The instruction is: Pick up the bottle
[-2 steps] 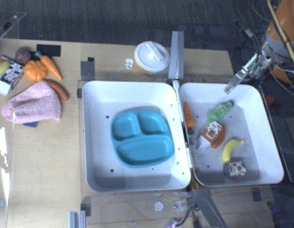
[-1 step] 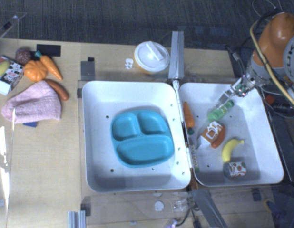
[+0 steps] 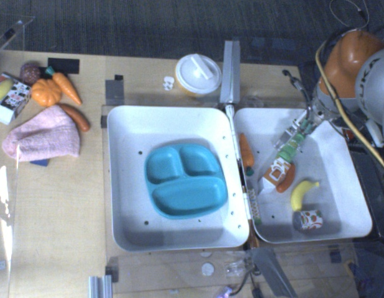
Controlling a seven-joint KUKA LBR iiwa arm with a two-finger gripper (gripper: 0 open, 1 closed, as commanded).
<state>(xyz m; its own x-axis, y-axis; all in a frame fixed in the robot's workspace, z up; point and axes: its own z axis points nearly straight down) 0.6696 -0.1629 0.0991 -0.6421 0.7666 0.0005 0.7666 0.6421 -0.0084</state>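
The bottle (image 3: 288, 156) lies slantwise in the right bin (image 3: 347, 166). It has a green middle and a white and orange label at its lower left end. My gripper (image 3: 306, 121) reaches in from the upper right and sits right over the bottle's upper end, close to it or touching it. The grey arm with its orange band (image 3: 350, 54) stands at the bin's far right corner.
The right bin also holds an orange carrot (image 3: 245, 151) by its left wall, a red sausage (image 3: 286, 180), a yellow banana (image 3: 302, 193) and a small patterned can (image 3: 310, 220). A blue divided tray (image 3: 187, 180) lies in the left bin (image 3: 127, 166). Toy food and a pink cloth (image 3: 41, 135) lie on the bench at left.
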